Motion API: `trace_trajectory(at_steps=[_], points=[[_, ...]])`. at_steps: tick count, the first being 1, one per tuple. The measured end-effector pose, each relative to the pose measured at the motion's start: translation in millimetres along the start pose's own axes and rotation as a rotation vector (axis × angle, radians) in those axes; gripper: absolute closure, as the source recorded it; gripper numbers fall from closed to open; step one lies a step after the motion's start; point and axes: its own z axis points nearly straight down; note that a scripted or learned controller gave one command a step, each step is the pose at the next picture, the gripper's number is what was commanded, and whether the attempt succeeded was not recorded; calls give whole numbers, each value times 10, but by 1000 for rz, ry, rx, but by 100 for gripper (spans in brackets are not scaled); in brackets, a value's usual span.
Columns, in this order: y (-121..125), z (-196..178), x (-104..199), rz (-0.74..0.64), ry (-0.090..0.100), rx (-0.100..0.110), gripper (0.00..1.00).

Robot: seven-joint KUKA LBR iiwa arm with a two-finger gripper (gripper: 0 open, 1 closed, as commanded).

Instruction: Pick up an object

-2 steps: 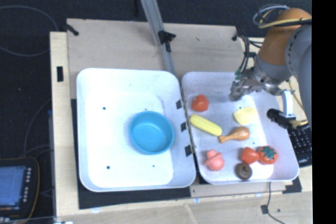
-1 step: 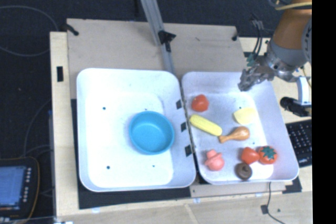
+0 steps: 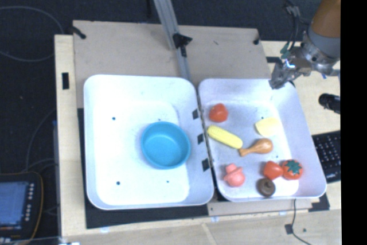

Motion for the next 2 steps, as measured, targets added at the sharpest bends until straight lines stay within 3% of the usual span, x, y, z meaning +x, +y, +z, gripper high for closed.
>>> trace_trajectory(at_steps=[1,2], points=[[3,75,-14,-1,-2,6,100],[-100,149,433,4,-2,7,100]])
